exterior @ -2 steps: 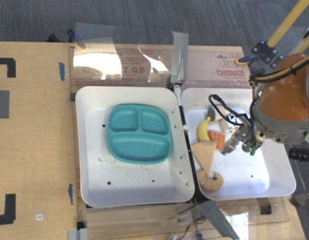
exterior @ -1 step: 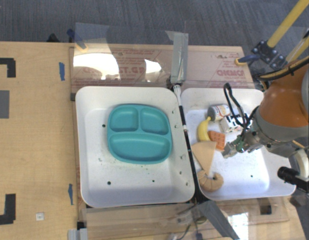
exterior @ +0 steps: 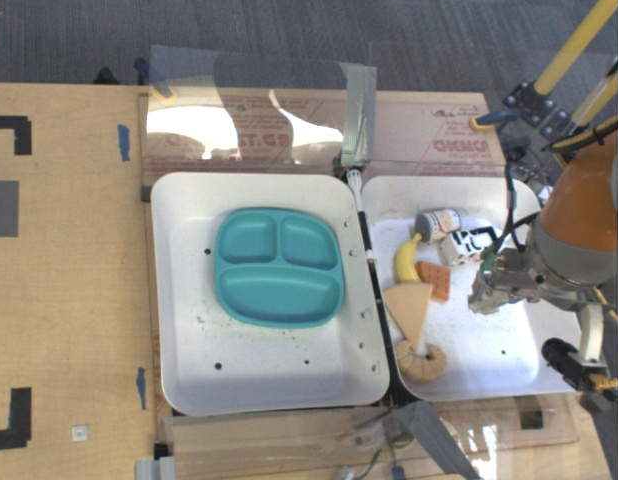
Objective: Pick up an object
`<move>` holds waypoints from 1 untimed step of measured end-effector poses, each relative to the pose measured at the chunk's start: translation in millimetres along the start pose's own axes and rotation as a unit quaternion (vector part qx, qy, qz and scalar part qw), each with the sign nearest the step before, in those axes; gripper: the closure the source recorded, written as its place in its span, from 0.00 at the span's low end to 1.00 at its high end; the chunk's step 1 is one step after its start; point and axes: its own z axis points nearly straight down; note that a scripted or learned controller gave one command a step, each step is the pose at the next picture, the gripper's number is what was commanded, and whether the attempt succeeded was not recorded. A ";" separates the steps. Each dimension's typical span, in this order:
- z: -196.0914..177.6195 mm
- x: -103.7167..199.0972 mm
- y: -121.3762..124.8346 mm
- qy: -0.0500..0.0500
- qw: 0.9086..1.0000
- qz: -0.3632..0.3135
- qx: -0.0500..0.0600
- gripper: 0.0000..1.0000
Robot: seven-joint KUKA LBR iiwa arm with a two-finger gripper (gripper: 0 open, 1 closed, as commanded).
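The right bin point(exterior: 509, 363) holds several objects near its left side. A yellow banana point(exterior: 406, 260) lies beside a small can point(exterior: 438, 222) and a white box with black marks point(exterior: 469, 241). An orange waffle-like piece point(exterior: 435, 280) sits next to a tan wedge point(exterior: 409, 310), with a brown ring-shaped bagel point(exterior: 423, 363) below it. My gripper point(exterior: 486, 296) hangs over the middle of the right bin, just right of the orange piece and below the white box. Nothing shows in its grasp.
The left bin point(exterior: 179, 298) carries a teal divided plate point(exterior: 280, 267). A raised rim divides the two bins. Bare white floor lies in the right bin's lower right part. The arm's orange band point(exterior: 587, 203) is over the bin's right edge.
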 end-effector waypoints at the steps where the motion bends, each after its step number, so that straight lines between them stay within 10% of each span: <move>1: -0.2 56.3 -10.8 0.001 0.937 0.349 0.001 1.00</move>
